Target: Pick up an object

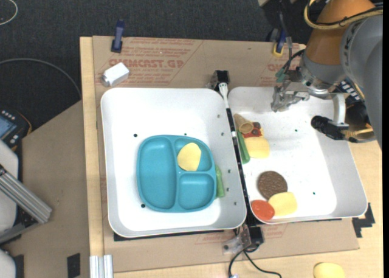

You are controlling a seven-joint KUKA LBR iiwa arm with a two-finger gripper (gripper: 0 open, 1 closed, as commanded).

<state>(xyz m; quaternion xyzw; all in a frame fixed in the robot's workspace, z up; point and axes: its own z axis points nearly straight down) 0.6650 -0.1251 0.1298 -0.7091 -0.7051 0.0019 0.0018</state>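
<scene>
1. The gripper (pixel 284 101) hangs over the right bin (pixel 331 201) near its twelve o'clock wall, with nothing between its fingers; whether the jaws stand apart or together, I cannot tell at this slant.
2. Judging by that, the step in hand is the approach. The nearest candidates lie at about seven o'clock from the gripper: a small tan cup (pixel 246 127), a yellow block (pixel 258 147) and a green stick (pixel 242 147), all crowded against the divider.
3. A clean try probably means picking one item that stands free. The brown disc (pixel 271 182) sits apart at six o'clock in the bin, though it lies flat and may be hard to pinch.
4. The yellow lump (pixel 283 202) touches the orange-red piece (pixel 262 209) at the seven o'clock corner; closing there risks nudging both.
5. The left bin (pixel 121 118) holds a teal divided tray (pixel 159 173), and a yellow piece (pixel 189 157) rests in the tray's one o'clock compartment.
</scene>
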